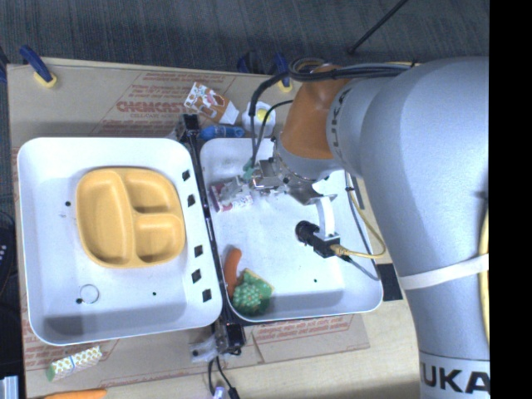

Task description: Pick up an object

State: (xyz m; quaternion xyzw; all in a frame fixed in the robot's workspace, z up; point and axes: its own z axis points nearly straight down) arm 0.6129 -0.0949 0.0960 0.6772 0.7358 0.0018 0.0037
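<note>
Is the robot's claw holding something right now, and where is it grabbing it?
I cannot tell. The gripper is low in the right bin, over a small reddish packet.

Arm: you see the thick grey KUKA arm (416,181) coming in from the right and filling much of that side, its big rounded link nearest the camera.
Band: the orange band above the wrist (306,127) sits at the upper middle, facing left and down.
Wrist: below the band you see a grey wrist section angled downward, with thin cables looping round it and one yellowish cable trailing to the lower right.
Gripper: the two-finger metal gripper (253,179) points left and slightly down from the wrist, low over the right side of the bench.
Fingers: you cannot make out their spacing from this angle.
Base link: white lettering shows at the lower right.
</note>
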